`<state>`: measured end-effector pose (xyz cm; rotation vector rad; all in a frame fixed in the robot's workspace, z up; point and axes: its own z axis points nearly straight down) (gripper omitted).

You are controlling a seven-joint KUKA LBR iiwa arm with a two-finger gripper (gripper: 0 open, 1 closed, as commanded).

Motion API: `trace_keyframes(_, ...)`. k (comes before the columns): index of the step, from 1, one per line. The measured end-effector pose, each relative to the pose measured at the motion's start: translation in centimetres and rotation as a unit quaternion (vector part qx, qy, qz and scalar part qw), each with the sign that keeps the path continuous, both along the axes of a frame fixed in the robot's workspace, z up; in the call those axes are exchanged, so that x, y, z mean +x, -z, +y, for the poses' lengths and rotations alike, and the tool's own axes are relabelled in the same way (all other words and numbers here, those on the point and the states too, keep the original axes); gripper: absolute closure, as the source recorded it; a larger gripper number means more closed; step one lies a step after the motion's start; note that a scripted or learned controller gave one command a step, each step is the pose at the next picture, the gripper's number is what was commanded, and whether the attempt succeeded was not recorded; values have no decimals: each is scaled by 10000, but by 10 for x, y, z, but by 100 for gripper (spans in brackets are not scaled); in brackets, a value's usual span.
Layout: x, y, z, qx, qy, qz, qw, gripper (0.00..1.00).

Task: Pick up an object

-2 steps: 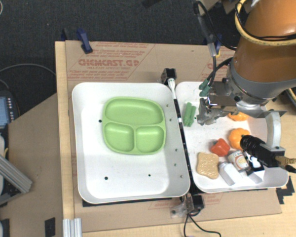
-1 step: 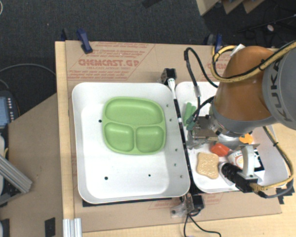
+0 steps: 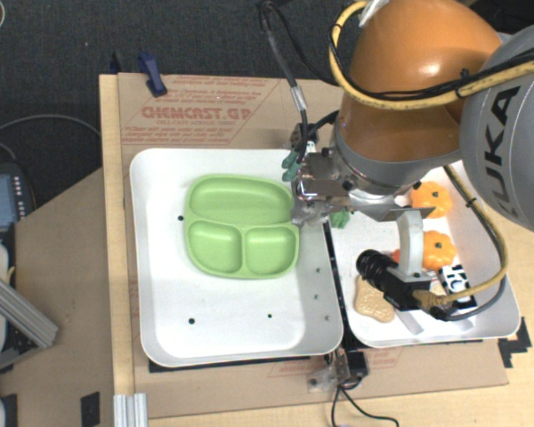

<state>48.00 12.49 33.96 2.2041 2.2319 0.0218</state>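
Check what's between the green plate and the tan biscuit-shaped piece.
Camera view: nothing loose. Between green plate and tan piece lie only the left bin's bare floor and wall, then the right bin's rim.

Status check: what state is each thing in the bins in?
Green plate: right way up, flat in left bin, compartments empty.
Upper orange toy: in right bin, partly under arm.
Lower orange toy: right bin, not gripped.
Tan biscuit: flat, right bin.
Gripper: above the bins' shared edge.

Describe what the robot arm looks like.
The arm is bulky and rounded: a grey shell with black lettering, "KU" showing, and a glossy orange band above the wrist. A yellow cable loops around the band, and a thin black cable runs off.
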Motion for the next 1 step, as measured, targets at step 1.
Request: trace_keyframes(1,-1,13,-32,-33,79,86,9999,100)
